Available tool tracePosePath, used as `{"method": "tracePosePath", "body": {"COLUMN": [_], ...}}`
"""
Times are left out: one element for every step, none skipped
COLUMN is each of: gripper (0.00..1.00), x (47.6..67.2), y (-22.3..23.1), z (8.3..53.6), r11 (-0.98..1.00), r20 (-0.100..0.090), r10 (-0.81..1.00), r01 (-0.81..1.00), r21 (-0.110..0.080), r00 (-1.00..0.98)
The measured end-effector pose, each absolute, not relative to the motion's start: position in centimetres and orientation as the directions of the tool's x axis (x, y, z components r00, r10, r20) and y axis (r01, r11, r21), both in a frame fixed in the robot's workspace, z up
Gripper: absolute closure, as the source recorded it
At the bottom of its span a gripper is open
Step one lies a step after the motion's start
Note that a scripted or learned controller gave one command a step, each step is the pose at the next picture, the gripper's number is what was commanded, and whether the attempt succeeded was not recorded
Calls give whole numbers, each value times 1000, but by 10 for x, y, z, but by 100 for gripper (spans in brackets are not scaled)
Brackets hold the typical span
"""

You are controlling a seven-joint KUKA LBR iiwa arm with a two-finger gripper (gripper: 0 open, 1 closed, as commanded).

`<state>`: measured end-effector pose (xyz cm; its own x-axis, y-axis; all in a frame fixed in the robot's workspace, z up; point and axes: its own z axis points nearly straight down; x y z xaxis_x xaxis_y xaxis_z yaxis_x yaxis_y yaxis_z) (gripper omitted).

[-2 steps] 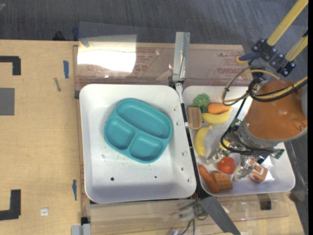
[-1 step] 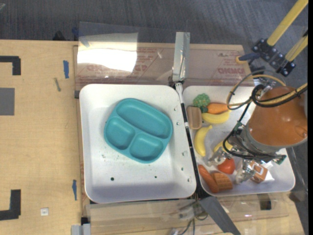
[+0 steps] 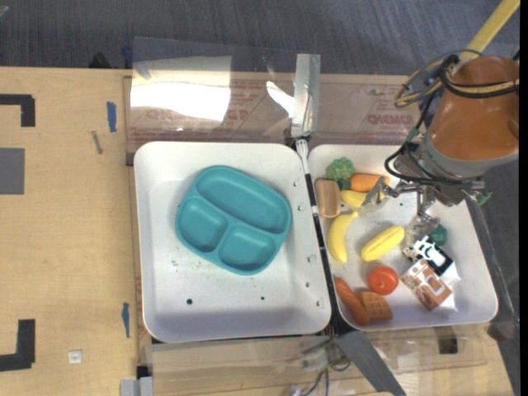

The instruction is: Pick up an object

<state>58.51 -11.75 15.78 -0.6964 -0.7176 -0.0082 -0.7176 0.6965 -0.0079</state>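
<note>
The right bin (image 3: 483, 291) holds several toy foods: a broccoli (image 3: 338, 170), an orange carrot piece (image 3: 364, 181), a tan bun (image 3: 327, 198), a banana (image 3: 341, 236), a short yellow piece (image 3: 383, 242), a red tomato (image 3: 383, 280) and a brown waffle-like piece (image 3: 369, 305). A black-and-white item (image 3: 431, 254), a small green item (image 3: 438, 236) and a brown-and-white packet (image 3: 430, 288) lie at the right side. My gripper (image 3: 424, 215) hangs over the right bin just above the black-and-white item, right of the short yellow piece. Nothing shows held in it.
The left bin (image 3: 157, 295) carries a teal divided plate (image 3: 233, 219). A metal divider (image 3: 305, 97) and a clear sheet stand behind the bins. The arm's orange band (image 3: 478, 110) and cables overhang the right bin's back right corner. Wooden bench lies to the left.
</note>
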Motion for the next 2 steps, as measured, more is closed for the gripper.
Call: {"method": "tracePosePath", "body": {"gripper": [0, 100], "x": [626, 629], "y": [-96, -94], "z": [89, 104], "r11": [617, 619], "r20": [-10, -22], "r10": [-787, -785], "r01": [-787, -785], "r21": [-11, -18], "r00": [-617, -619]}}
